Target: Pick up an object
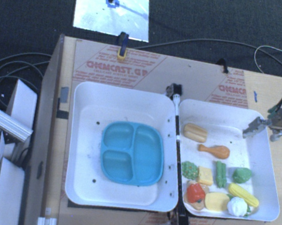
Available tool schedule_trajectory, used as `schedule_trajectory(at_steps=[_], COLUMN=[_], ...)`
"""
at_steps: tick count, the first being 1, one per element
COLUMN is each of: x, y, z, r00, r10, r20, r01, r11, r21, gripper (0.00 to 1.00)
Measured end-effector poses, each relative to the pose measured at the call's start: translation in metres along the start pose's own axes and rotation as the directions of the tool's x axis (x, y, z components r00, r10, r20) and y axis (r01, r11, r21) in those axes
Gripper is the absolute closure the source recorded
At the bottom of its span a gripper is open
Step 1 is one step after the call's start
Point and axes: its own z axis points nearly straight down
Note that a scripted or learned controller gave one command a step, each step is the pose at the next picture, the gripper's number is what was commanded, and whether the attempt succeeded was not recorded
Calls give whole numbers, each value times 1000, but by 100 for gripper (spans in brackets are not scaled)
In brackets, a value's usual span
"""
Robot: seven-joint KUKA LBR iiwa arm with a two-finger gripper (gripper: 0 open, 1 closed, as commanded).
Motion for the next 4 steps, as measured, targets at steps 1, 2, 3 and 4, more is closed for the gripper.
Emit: schedule_trajectory(at_steps=[1,2,3,4], x=[39,53,68,50], y=[-32,-53,16,-65], z=[123,148,151,151], r00=[1000,1000,1000,1000], r10=[1,3,-1,2], r20=[-2,1,-1,0], r01=[-1,-3,1,-2], r11=[1000,1000,1000,1000], r21=[5,-9,-1,2], gripper=[0,0,0,0])
